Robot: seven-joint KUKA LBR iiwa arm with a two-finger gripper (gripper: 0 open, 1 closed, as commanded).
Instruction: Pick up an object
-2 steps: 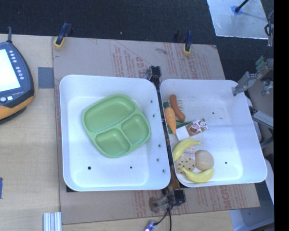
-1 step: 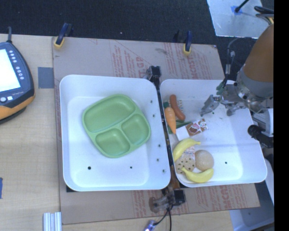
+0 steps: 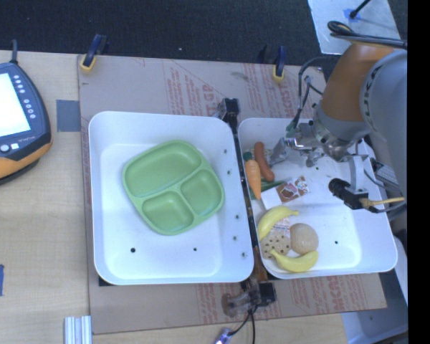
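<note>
My wrist and orange band covered the far right corner of the right bin [image 3: 358,260]. My gripper [image 3: 301,143] was too cluttered to read. Beside that bin's left wall, the cracker [image 3: 276,244] sat partly under two bananas [image 3: 276,221] and a bun [image 3: 304,237]. The pendant [image 3: 11,120], well left of the bin, was cut off by the frame edge.

Bench [image 3: 29,235]: light wood top, w/ brown cardboard sheet [image 3: 165,84] laid over centre. Two blue-and-yellow spring clamps [image 3: 92,53] [image 3: 279,61] grip sheet's far edge. Grey tape patch [image 3: 68,115] just beside sheet's left edge. Orange-and-grey handheld control pendant w/ white screen [image 3: 7,124] at bench left edge. Blue mark [image 3: 1,279] near front-left. White paper sheet w/ blue tape [image 3: 351,13] on dark floor, top right.
</note>
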